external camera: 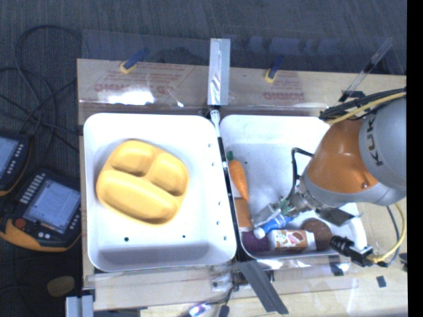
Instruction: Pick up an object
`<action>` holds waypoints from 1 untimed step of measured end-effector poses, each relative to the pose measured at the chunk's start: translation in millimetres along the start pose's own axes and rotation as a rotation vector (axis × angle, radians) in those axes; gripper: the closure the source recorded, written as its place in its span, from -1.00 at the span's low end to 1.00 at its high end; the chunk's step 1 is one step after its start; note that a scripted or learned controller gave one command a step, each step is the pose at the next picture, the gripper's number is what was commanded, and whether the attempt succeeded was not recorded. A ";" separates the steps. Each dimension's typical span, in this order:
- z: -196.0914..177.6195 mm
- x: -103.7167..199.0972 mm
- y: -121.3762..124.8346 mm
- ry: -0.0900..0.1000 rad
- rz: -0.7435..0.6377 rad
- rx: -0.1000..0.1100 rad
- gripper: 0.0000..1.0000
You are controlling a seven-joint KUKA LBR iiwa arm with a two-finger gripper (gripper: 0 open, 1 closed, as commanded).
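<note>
Arm: grey KUKA arm (370, 157), "KU" readable.
Gripper (281, 211): grip state unclear, over dark purple bottle (281, 240), its red label perhaps illegible.
Left bin (92, 177): yellow bread-shaped lump (141, 180).

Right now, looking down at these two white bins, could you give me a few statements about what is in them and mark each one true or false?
1. The big yellow bread-shaped object lies in the left bin. True.
2. The carrot lies in the left bin too. False: it lies in the right bin, along its left wall.
3. The bottle stands upright. False: it lies on its side near the right bin's front wall.
4. The arm hangs over the right bin. True.
5. The end effector is above the yellow object. False: it is low in the right bin, just above the bottle.
</note>
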State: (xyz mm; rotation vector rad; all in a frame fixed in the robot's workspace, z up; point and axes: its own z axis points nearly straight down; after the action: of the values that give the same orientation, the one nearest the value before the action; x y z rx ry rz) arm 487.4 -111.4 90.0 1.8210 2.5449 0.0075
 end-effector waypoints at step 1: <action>-11.5 -1.1 6.2 -0.007 0.000 -0.017 1.00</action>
State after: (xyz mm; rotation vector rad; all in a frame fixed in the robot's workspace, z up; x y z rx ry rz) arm 493.5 -110.4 101.6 1.8119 2.5326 0.0231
